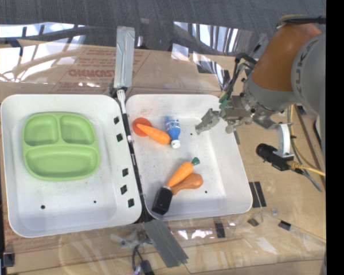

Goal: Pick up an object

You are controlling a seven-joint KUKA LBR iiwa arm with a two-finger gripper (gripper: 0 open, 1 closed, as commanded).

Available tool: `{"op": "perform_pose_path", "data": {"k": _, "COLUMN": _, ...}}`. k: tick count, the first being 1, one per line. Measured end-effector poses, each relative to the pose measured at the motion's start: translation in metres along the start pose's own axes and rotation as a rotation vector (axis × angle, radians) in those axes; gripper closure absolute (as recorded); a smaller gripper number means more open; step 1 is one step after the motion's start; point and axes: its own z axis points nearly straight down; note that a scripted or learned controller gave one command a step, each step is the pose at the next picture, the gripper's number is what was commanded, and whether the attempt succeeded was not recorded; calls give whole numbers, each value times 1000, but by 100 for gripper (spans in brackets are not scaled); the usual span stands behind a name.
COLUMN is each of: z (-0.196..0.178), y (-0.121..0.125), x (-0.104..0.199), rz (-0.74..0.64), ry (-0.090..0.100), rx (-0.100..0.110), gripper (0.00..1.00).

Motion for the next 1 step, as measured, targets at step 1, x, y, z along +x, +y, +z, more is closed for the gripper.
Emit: {"op": "perform_pose_path", "data": {"k": 1, "z": 143, "y": 37, "x": 56, "rz": 51, "ry": 0, "rx": 4, "gripper": 0}}
